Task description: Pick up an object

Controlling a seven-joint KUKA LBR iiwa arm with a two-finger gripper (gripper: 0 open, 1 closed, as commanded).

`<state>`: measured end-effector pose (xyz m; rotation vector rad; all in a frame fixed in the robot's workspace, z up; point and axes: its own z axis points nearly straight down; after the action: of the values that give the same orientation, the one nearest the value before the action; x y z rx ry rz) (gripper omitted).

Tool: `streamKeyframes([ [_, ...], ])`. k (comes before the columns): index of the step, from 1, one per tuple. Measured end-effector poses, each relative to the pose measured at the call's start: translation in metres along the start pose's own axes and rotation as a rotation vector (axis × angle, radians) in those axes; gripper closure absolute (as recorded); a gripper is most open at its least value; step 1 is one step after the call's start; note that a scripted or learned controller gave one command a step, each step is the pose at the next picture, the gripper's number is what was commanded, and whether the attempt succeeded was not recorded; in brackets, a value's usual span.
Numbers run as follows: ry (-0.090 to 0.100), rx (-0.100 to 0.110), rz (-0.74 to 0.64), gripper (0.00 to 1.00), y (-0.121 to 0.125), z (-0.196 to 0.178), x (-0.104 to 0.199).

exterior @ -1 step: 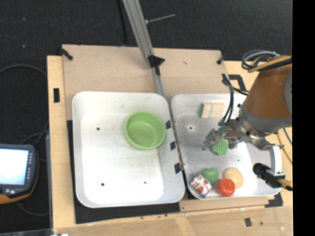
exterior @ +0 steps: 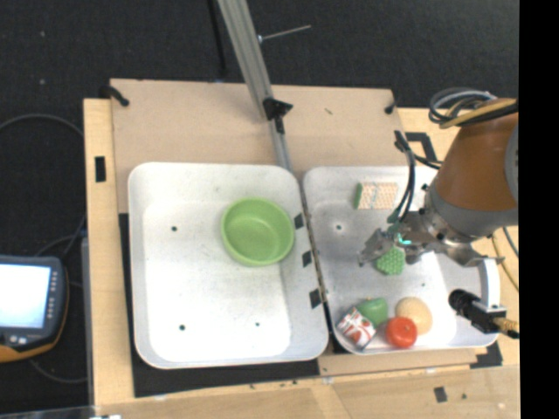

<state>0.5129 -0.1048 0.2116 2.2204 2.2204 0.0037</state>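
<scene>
- The arm (exterior: 476,168) reaches in from the right over the right bin (exterior: 336,208), its orange band above the wrist.
- Its gripper (exterior: 386,250) is low in the middle of that bin, right at a green knobbly object (exterior: 392,263); whether it clasps it I cannot tell.
- A green bowl (exterior: 258,231) sits in the left bin (exterior: 175,321).
- A red-white can (exterior: 355,326), green piece (exterior: 375,308), red ball (exterior: 402,332) and tan ball (exterior: 416,312) cluster at the right bin's near edge.

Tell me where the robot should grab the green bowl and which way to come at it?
Probably by its rim, coming straight down from above. The green bowl sits upright and open-side up in the left bin, so the thin rim is the one part narrow enough to pinch, one finger inside and one outside. It stands alone in that bin, so any side of the rim looks free.
</scene>
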Motion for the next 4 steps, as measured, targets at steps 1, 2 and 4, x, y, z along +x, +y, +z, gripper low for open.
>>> streamKeyframes([
  [1, -0.002, 0.008, 0.001, 0.00, -0.006, 0.059, -0.007],
  [2, -0.002, 0.005, 0.001, 0.00, -0.007, 0.111, -0.009],
  [4, -0.002, -0.004, -0.003, 1.00, 0.005, 0.053, -0.012],
])
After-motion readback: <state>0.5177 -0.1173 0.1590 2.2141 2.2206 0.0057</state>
